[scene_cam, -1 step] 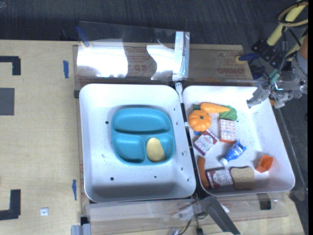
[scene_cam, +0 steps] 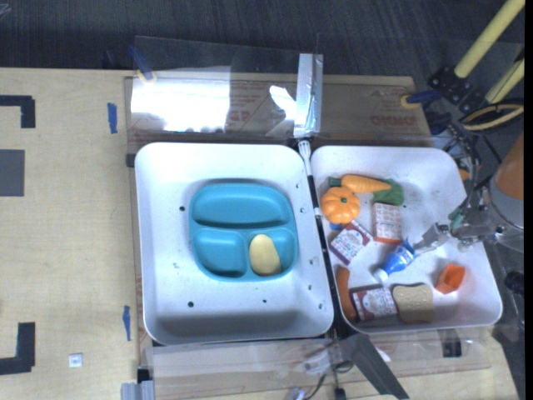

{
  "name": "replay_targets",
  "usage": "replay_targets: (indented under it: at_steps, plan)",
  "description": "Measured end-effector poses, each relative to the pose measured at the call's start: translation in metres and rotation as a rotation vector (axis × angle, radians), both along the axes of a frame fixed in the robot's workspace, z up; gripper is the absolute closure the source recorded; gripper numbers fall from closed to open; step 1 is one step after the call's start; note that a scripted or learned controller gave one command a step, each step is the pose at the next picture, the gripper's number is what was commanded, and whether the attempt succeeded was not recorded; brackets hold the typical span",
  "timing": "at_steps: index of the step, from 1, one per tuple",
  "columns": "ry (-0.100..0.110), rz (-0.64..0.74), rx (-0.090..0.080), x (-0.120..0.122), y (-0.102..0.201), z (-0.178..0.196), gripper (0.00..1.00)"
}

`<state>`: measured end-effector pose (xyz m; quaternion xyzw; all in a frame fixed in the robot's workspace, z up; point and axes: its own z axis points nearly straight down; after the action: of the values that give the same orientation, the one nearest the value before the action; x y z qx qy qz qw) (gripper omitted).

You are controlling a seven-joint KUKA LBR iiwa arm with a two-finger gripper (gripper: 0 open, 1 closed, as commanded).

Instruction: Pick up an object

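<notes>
Seen from above, the metal gripper (scene_cam: 443, 233) is hovering at the right bin's (scene_cam: 475, 307) right side; whether it is spread cannot be told. Just left of it, a small blue-capped bottle (scene_cam: 397, 259) is lying among glossy packets. A smooth yellow lump (scene_cam: 265, 254) is sitting in the left bin's compartmented blue tray (scene_cam: 241, 208).

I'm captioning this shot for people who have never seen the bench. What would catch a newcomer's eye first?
First the bright blue divided tray in the left bin, with a pale yellow egg-shaped item in its lower right compartment. Next the clutter in the right bin: an orange pumpkin beside a carrot at its upper left, and a slice of bread near the front. The hand hangs over that bin's right side.
</notes>
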<state>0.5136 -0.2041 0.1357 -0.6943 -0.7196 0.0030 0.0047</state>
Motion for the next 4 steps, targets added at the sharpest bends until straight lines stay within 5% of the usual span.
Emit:
replay_targets:
  at_steps: [1, 2, 3, 4]
  plan:
    - [-0.039, -0.001, -0.014, -0.017, 0.046, -0.028, 0.00]
    - [-0.016, 0.290, -0.003, -0.033, 0.061, 0.037, 0.00]
    - [-0.021, 0.373, -0.003, 0.023, 0.090, -0.048, 0.00]
    - [-0.018, 0.100, -0.003, 0.051, 0.090, -0.048, 0.00]
